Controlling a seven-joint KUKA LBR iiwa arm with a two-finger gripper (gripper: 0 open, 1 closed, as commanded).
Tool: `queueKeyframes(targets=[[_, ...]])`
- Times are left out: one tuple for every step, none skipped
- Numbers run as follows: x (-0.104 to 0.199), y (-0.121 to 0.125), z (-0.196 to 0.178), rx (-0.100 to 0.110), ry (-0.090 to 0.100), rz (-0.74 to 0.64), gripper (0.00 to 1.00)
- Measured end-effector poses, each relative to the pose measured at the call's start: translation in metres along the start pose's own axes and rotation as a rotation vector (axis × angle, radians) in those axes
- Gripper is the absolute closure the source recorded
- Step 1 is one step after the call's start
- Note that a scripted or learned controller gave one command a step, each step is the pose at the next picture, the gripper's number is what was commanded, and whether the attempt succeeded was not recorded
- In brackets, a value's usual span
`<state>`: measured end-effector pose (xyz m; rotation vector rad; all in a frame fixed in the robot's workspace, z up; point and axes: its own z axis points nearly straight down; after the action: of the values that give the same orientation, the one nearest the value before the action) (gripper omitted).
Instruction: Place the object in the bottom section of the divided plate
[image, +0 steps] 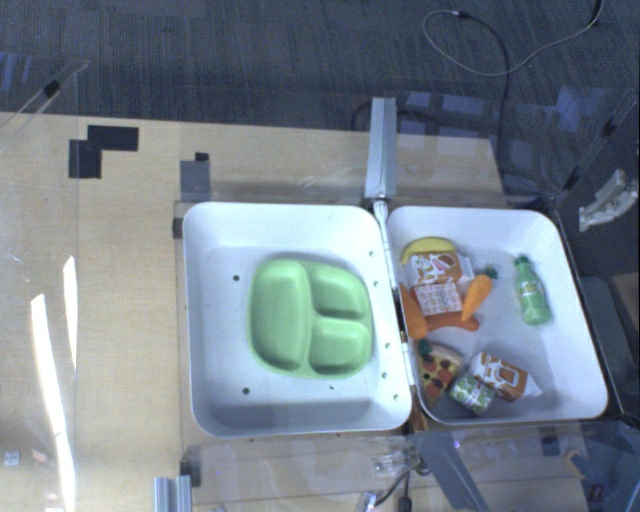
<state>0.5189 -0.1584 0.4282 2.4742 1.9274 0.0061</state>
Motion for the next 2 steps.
queueKeyframes(targets=[[-0.007, 0.035, -0.002, -0.001, -0.001, -0.34, 0.0], [-0.031, 0.067, -0.008, -0.001, -0.001, -0.422, 0.0]])
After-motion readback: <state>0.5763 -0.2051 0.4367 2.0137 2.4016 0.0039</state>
